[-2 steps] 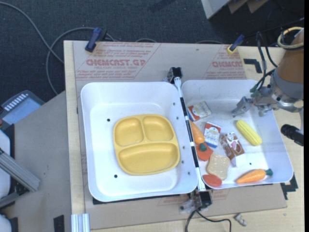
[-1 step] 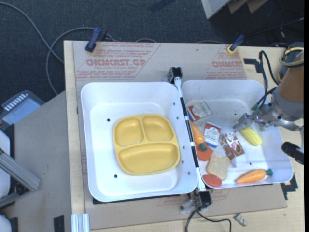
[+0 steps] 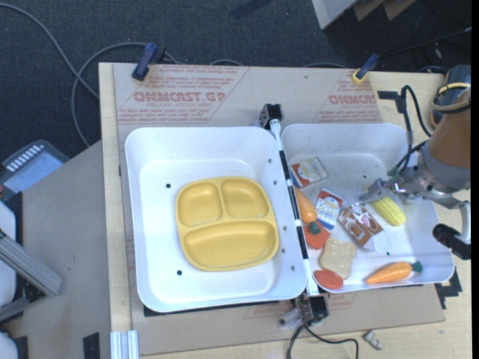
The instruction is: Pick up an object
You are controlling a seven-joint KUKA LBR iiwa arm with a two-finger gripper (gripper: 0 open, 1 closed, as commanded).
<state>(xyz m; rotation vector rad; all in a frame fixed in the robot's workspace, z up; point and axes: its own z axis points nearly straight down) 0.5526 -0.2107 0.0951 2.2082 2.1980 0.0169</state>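
Corn cob (image 3: 390, 211) crowded by snack packet (image 3: 358, 225); tool (image 3: 383, 191) poised just above, jaw state not discernible; packet possibly nudged, grasp missed.

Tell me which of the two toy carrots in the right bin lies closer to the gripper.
The carrot by the bin's front edge, below the gripper. The other carrot lies against the divider on the bin's left side, farther away.
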